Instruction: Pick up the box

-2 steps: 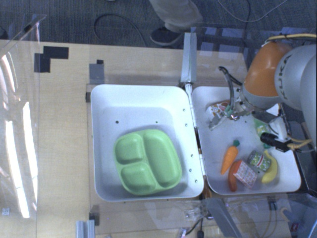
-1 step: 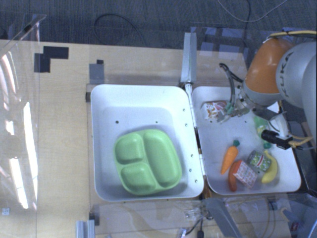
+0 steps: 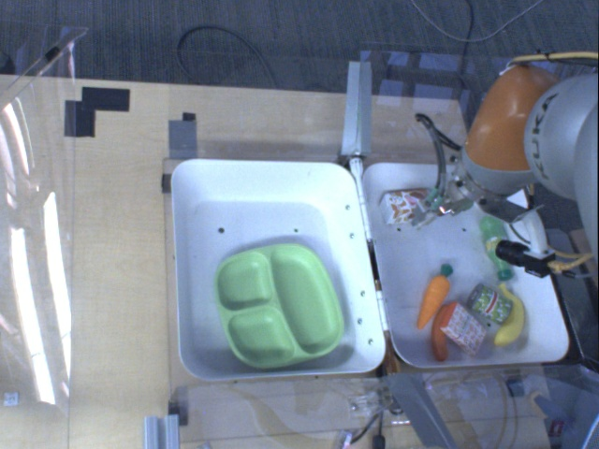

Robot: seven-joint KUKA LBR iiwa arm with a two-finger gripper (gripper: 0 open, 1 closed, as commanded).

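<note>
A small white box with red print (image 3: 402, 206) lies flat in the back left corner of the right bin (image 3: 412, 344). My gripper (image 3: 440, 202) is low over the bin at the box's right edge, touching it or just above it. The grey wrist and orange band rise behind it to the right. The contact between gripper and box is too small to make out.
The right bin also holds a carrot (image 3: 431, 299), a red carton (image 3: 460, 329), a green can (image 3: 485, 301), a banana (image 3: 511, 318) and a green bottle (image 3: 493, 235). The left bin (image 3: 197, 204) holds a green divided plate (image 3: 278, 304). A metal divider (image 3: 357, 110) stands between the bins.
</note>
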